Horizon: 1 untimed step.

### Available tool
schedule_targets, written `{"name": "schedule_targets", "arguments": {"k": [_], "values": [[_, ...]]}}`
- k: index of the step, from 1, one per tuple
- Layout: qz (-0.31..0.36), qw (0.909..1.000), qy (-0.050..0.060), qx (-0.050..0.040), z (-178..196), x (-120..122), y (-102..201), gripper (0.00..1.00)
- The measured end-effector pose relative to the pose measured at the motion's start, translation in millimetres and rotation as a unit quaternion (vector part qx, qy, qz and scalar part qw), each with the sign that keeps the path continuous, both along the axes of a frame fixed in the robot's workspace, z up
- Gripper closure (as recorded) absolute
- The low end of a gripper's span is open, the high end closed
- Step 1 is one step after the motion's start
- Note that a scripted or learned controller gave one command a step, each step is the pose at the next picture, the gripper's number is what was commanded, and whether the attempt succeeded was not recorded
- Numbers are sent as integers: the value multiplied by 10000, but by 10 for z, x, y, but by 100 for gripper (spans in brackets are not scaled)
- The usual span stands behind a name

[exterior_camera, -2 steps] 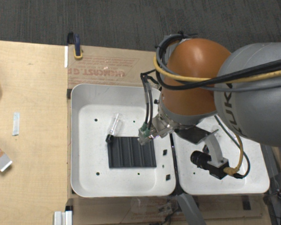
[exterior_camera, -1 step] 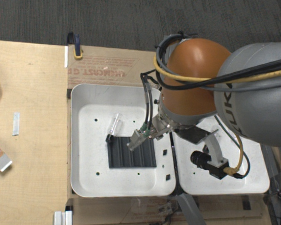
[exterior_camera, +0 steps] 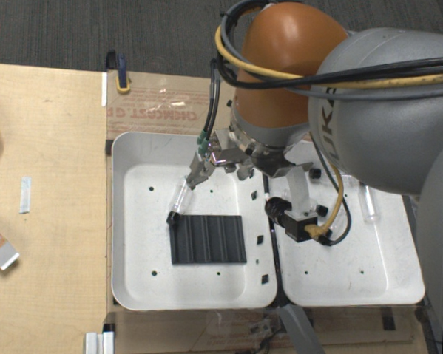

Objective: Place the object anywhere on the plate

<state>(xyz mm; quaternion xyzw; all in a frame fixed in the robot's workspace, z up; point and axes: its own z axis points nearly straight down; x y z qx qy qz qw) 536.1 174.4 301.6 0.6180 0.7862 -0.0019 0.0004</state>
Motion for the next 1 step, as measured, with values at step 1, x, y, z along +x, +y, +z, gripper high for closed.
{"name": "schedule_targets", "arguments": {"k": [1], "values": [[5,10000,13,-18,74,3,-3,100]]}}
